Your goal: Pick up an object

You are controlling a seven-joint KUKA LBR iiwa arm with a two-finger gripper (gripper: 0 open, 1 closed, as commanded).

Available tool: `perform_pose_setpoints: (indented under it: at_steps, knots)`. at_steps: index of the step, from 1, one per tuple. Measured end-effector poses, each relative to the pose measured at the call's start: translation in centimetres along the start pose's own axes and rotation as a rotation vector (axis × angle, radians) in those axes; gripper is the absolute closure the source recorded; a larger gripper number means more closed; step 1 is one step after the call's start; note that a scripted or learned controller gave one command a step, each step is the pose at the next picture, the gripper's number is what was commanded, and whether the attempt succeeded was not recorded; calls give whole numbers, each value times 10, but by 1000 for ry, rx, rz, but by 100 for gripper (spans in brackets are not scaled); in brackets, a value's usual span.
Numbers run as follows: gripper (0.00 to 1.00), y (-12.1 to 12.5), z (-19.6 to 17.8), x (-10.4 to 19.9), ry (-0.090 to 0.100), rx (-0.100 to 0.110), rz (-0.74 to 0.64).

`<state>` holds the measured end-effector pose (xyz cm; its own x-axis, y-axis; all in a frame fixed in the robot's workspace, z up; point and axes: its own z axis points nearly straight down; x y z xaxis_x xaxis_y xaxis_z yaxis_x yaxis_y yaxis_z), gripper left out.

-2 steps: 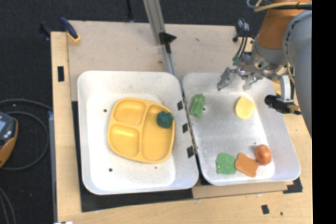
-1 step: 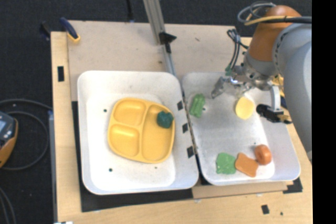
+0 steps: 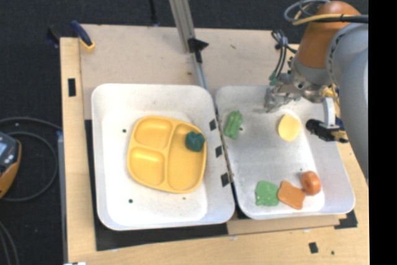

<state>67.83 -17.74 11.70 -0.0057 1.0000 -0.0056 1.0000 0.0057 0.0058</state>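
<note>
the grey two-finger gripper (image 3: 273, 100), whether spread or closed i cannot tell, hangs over the right white bin (image 3: 248, 195)'s far end, the pale yellow rounded plastic piece (image 3: 288, 127) lying near at its five o'clock.

Two white bins: left bin (image 3: 111, 208), right bin (image 3: 335, 195), both lightly speckled with dark dots. Surface (image 3: 136, 53) pale tan, black floor around it. Arm (image 3: 347, 53) grey with orange band. Claw (image 3: 273, 99) dull grey metal. Just below-right of claw: pale yellow round object (image 3: 288, 127). Left of claw: light green piece (image 3: 233, 124). Well below claw: brighter green piece (image 3: 267, 193), orange wedge (image 3: 290, 195), darker red-orange lump (image 3: 311, 182). Far left of claw: yellow divided tray (image 3: 155, 155) with dark teal-green item (image 3: 195, 141) on it. Silver metal post (image 3: 180, 3) up-left of claw. Blue-and-yellow clamp (image 3: 82, 35) at far corner of surface.
</note>
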Motion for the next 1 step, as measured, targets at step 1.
perform_pose_setpoints:
  at_steps: [1]
  knots:
    - [100,4,-66,-2,3,-2,1]
